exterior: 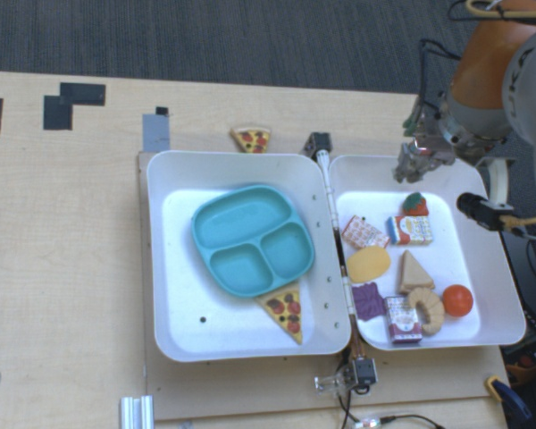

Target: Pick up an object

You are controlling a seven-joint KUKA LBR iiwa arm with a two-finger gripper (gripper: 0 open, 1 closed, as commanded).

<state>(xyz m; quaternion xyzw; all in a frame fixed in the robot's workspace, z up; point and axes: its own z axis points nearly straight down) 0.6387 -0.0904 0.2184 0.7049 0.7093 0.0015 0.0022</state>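
While the hand (pixel 417 161) hovers above the right bin's (pixel 496 271) far edge, finger spread impossible to tell, toy strawberry (pixel 415 204) lies just below, untouched.

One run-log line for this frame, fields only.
gripper: over right bin's far edge, above strawberry | held: nothing seen | left bin: teal plate, pizza slice
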